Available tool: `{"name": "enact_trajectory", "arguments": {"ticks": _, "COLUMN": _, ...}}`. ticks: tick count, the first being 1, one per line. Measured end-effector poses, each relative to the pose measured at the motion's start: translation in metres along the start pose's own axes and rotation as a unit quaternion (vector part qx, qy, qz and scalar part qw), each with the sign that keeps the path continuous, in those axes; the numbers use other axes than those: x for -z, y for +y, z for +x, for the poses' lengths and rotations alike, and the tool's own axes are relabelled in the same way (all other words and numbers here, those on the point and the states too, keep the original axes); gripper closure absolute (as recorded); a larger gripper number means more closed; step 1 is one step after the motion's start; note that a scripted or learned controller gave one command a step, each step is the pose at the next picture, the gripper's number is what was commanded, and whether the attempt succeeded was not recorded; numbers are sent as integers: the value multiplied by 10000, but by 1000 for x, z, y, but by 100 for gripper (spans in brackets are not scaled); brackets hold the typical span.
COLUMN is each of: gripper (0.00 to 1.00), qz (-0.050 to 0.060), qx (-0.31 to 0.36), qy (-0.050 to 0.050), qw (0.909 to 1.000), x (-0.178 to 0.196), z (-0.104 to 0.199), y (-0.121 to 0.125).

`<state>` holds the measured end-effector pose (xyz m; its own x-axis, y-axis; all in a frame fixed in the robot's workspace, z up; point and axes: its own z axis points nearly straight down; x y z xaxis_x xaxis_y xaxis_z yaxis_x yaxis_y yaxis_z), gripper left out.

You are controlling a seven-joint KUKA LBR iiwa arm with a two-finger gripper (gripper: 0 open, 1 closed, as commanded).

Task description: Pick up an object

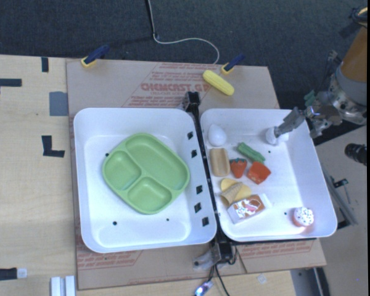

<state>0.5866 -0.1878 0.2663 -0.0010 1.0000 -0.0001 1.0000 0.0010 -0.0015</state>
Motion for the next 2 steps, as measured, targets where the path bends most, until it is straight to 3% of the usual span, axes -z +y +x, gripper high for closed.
{"name": "enact_trajectory", "arguments": {"ticks": 1, "gripper": 0, "qz": 38, "qx": 8, "qy": 20, "qw": 10000, "x": -35, "z": 50, "y": -65}}
{"name": "enact_trajectory", "arguments": {"ticks": 2, "gripper": 0, "qz": 77, "qx": 5, "qy": 26, "qw": 10000, "x": -173, "z": 76, "y": -72}}
